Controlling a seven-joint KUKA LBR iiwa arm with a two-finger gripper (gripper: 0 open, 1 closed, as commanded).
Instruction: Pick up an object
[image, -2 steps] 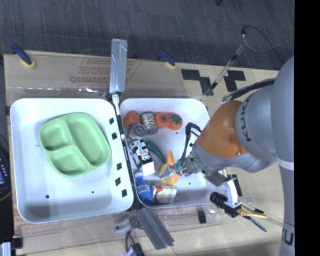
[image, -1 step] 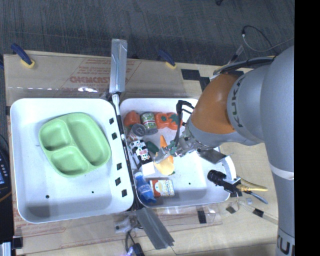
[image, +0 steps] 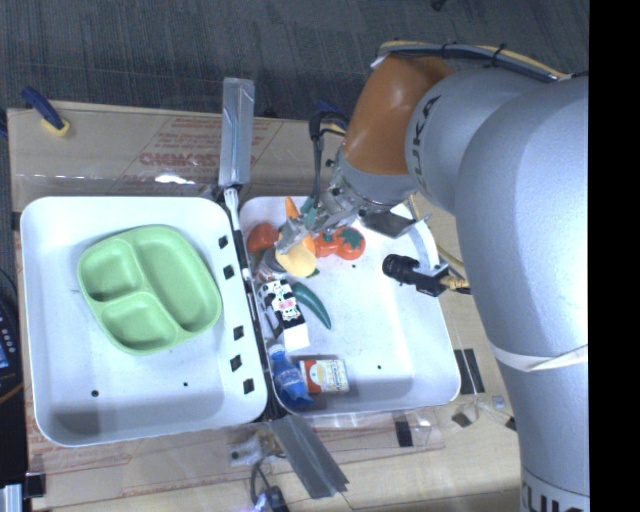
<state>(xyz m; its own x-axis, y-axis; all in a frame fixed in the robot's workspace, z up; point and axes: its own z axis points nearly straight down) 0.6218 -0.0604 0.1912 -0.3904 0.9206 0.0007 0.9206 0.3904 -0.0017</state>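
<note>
My gripper (image: 303, 228) hangs low over the far left part of the right bin (image: 400, 345), among a cluster of toy foods. Directly under it lies a pale yellow piece (image: 297, 262). A red tomato with a green top (image: 346, 243) sits just to its right, and a red-orange round piece (image: 262, 237) to its left. A small orange piece (image: 291, 207) shows behind it. Whether anything sits between the gripper's tips is hidden by its own body.
Nearer the front of the right bin lie a green pepper (image: 313, 304), a black-and-white item (image: 281, 299), a blue bottle (image: 288, 380) and an orange box (image: 326, 375). A green divided plate (image: 150, 288) rests in the left bin (image: 60, 380). A metal divider (image: 236, 130) runs between the bins.
</note>
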